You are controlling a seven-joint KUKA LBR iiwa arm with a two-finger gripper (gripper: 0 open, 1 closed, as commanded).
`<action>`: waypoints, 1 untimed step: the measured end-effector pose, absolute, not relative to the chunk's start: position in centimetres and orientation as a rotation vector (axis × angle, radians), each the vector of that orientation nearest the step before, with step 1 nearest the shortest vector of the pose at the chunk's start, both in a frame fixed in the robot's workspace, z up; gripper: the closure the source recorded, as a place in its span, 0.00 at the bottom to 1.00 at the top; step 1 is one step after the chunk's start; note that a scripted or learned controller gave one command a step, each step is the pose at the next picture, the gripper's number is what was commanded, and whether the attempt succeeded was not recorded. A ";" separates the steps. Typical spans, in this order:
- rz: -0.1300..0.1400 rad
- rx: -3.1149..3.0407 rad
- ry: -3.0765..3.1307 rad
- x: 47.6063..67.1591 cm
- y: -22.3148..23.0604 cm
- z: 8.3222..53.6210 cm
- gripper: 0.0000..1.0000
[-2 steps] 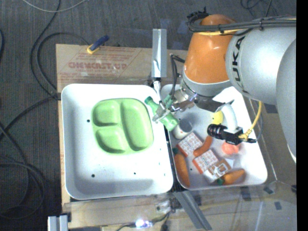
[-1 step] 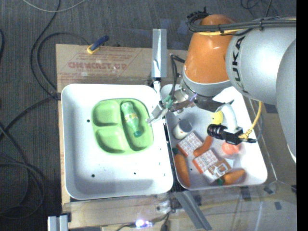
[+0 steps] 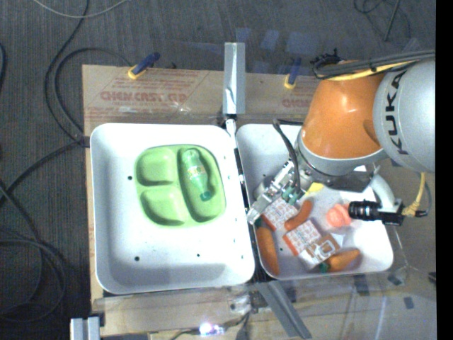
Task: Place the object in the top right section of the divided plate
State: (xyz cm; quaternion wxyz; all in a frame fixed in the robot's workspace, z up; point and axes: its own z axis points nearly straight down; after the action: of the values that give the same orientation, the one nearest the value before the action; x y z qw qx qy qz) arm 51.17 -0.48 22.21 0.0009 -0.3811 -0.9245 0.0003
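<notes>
In the camera view, two shallow white bins are sitting side by side on a cardboard-covered bench (image 3: 152,91), the left bin (image 3: 106,211) taking up the middle left of the frame and the right bin (image 3: 382,257) lying lower right of centre. A green divided plate (image 3: 159,193) is resting in the left bin, slightly above that bin's middle. A green bottle (image 3: 198,176) is lying in the long compartment on the plate's right side, running from its upper end downward, with a darker cap at its lower end. The grey arm with its orange band (image 3: 343,119) is reaching in from the right of the frame and is hanging over the upper part of the right bin. The gripper (image 3: 276,191) is showing below and left of the orange band, close to the wall between the two bins, over a pile of items; whether its fingers are apart or together cannot be told from here, and nothing can be seen between them. Beneath and around it, an orange carrot-like piece (image 3: 267,250) is lying along the right bin's left wall, a sausage (image 3: 301,214) is slanting beside a red and white carton (image 3: 303,238), another orange piece (image 3: 343,261) is lying near the bin's lower edge, and a pink item (image 3: 340,214) is sitting toward the right. Blue and yellow clamps (image 3: 144,64) are gripping the top edge of the cardboard.
</notes>
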 end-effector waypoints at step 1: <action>0.000 -1.332 -2.844 48.4 -6.3 18.9 0.00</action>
State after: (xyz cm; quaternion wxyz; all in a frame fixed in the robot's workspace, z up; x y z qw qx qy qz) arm 48.41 -6.28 18.95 0.0005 -0.4241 -0.9056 0.0001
